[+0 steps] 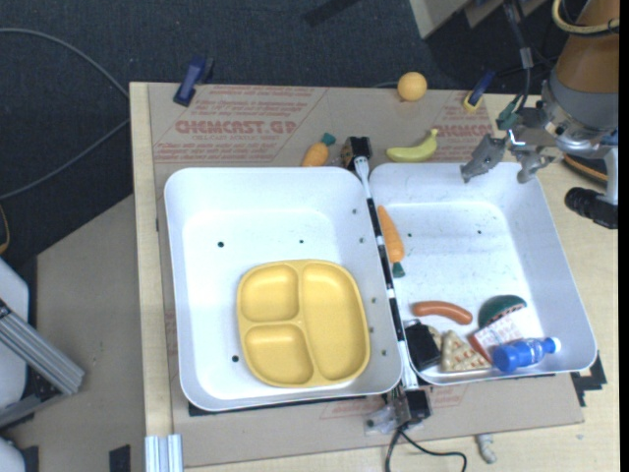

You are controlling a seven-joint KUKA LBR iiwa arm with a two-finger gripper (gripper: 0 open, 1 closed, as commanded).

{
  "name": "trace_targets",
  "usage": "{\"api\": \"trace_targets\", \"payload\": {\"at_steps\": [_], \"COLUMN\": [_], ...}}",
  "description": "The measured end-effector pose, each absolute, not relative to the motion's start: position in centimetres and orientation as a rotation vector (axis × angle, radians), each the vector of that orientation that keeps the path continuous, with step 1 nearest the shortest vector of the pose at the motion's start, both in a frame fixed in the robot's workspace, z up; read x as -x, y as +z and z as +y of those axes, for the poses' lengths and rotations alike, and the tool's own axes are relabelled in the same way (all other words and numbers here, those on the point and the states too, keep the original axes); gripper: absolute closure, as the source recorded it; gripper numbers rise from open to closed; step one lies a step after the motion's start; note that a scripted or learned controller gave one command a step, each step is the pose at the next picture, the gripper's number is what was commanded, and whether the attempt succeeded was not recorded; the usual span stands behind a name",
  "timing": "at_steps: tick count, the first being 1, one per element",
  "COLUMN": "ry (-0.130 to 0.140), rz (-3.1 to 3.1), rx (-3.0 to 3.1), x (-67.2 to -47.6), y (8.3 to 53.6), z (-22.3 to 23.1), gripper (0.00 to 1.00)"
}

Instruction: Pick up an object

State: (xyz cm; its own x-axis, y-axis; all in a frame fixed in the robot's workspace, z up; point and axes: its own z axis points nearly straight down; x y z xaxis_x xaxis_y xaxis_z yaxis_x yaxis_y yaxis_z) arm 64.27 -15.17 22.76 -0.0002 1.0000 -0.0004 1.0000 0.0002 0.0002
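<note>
In the camera view the arm (590, 57) comes in at two o'clock, and its gripper (506, 157) hangs over the far rim of the right bin (550, 254). Its two fingers (479, 160) are spread apart, released, with nothing between them.

The right bin holds its things mostly toward five o'clock: a sausage (442, 312), a watermelon slice (502, 310) just beside it, a blue bottle (521, 353) lying on its side, a pizza slice (459, 352) touching the bottle's near end, and a black block (422, 344) against the left wall. A carrot (391, 236) lies along that same wall at nine o'clock, well apart from the gripper.

The left bin (197, 264) carries a yellow tray (303, 323) with three compartments, set toward its five o'clock corner.

On the bench (147, 264) beyond the bins, at twelve o'clock, lie a banana (414, 147) near the gripper, an orange ball (413, 86) farther out, and a small carrot (316, 153) beside a black clip (358, 149). A blue clamp (192, 82) sits at the bench's eleven o'clock corner.
</note>
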Motion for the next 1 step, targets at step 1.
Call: {"api": "trace_targets", "payload": {"at_steps": [1], "ry": [-0.001], "rz": [2.225], "rx": [-2.222], "x": [-66.5], "y": [19.02], "z": [-9.14], "gripper": [0.0]}}
